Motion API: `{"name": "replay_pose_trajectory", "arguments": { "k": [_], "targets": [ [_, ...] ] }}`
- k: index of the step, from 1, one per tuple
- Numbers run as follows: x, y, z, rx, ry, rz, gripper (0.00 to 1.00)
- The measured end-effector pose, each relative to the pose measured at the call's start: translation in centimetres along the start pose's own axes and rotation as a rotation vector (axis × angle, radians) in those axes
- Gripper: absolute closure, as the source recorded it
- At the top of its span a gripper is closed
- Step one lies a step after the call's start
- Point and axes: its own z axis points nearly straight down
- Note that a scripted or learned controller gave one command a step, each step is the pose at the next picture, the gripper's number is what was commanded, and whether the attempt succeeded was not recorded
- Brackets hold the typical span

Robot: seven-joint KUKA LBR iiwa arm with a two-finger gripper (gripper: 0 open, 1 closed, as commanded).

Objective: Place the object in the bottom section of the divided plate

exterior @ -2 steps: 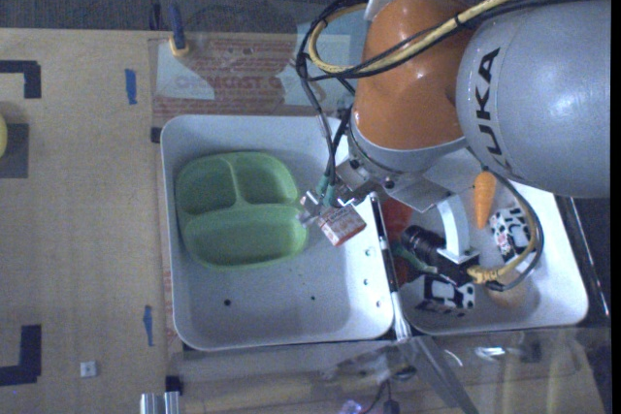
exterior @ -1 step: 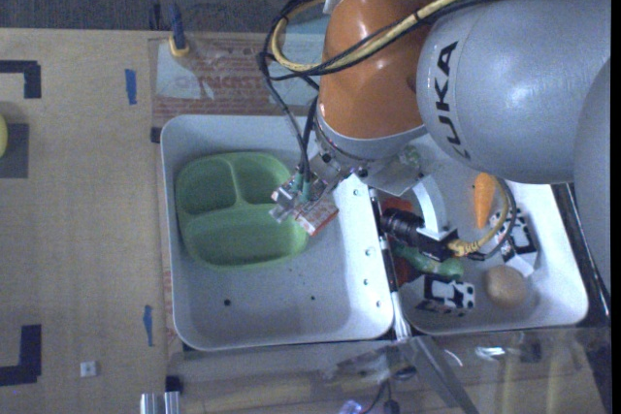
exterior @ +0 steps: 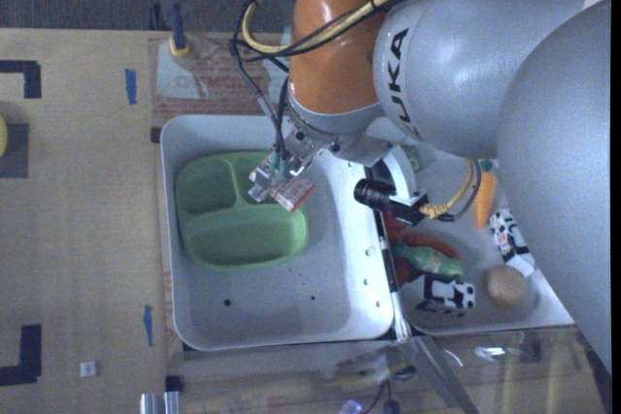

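1 small reddish, seemingly crumpled object (exterior: 294, 196) over green divided plate (exterior: 238, 208)

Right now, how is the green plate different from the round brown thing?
The plate is green, big and flat with sections; the brown thing is small and roundish. The plate lies in the left bin, the brown thing in the right bin among toys. Neither is held by the gripper.

We note the right bin (exterior: 543, 310), right of the claw, containing a red-green toy (exterior: 427, 257), a black-and-white cow figure (exterior: 446, 294), a tan ball (exterior: 506, 286) and an orange carrot (exterior: 485, 197). Blue tape marks (exterior: 130, 85) lie left.
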Motion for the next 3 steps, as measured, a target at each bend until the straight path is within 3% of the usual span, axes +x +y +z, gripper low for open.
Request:
{"name": "replay_pose_trajectory", "arguments": {
  "k": [1,2,3],
  "targets": [
    [3.0,-2.4,2.7,0.004,0.003,0.0,1.0],
    [6.8,-1.3,-3.1,0.001,0.001,0.056,1.0],
    [0.7,0.2,-3.7,0.001,0.0,0.096,1.0]
  ]
}}
